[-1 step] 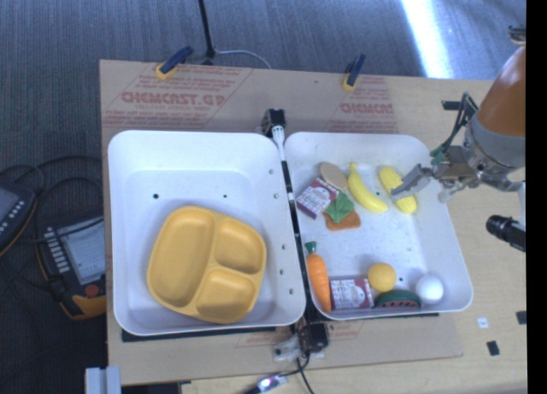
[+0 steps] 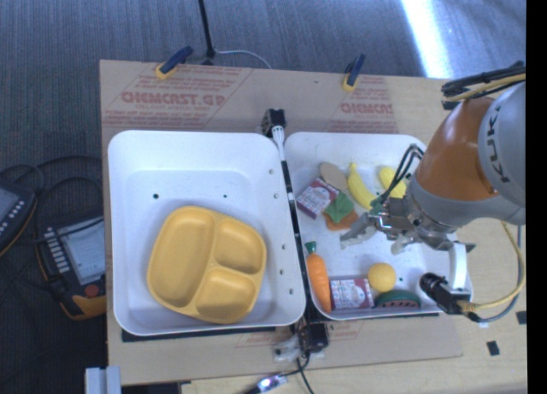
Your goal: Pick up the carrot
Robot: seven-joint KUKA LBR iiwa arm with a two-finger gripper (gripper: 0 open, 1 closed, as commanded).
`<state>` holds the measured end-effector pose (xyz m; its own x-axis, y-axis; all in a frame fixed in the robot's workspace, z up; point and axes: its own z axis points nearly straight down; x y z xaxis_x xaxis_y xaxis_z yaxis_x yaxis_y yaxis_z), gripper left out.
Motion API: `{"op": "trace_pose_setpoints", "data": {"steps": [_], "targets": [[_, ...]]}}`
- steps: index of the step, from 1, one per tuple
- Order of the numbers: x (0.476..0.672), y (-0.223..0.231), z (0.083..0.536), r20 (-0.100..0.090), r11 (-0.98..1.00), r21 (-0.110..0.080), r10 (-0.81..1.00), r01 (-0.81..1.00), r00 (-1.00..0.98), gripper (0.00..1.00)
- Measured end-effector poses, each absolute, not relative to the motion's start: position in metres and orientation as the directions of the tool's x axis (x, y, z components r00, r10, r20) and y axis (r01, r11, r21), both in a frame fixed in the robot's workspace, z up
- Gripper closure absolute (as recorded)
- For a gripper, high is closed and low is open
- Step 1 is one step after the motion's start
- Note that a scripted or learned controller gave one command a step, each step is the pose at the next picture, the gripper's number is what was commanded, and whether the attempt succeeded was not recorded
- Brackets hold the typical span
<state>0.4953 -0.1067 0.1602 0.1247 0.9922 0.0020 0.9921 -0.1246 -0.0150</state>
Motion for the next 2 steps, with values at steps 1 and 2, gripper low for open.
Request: {"op": "trace_pose_setpoints", "data": {"steps": [1, 2], "targets": [[0.4832, -0.0390, 0.1809, -0.001, -0.263, -0.010, 0.965, 0.965, 0.263, 0.00], [0.4828, -0.0406, 0.1804, -0.003, -0.264, -0.010, 0.965, 0.964, 0.264, 0.00]]}}
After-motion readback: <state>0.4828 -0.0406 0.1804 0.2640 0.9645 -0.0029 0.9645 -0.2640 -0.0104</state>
